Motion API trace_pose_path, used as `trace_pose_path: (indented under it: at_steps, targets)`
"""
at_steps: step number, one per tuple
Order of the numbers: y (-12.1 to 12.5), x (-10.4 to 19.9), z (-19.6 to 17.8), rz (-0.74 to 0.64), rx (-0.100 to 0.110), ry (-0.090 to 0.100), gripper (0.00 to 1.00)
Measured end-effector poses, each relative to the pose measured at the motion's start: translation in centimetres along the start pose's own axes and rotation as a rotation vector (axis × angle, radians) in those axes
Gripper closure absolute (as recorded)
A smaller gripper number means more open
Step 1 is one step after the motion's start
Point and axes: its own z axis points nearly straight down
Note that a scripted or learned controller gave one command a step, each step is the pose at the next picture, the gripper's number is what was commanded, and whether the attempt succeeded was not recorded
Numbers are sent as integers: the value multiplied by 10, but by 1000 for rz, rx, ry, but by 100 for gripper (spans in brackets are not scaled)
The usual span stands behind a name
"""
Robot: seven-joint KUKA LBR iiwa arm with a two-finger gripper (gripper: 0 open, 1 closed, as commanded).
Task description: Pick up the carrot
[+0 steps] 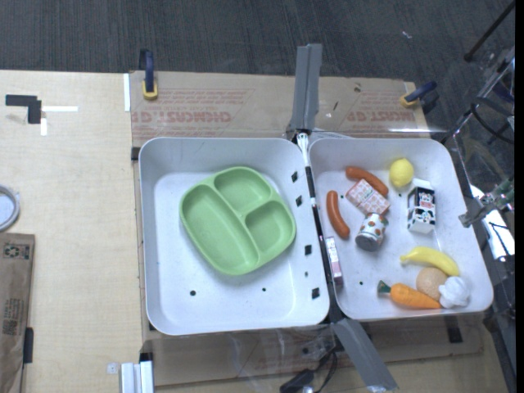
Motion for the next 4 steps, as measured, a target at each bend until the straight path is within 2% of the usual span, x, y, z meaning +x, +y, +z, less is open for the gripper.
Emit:
trace_pose_path:
  at_steps: [4]
  targets:
    - [5,-3,-28,-5,10,2,100]
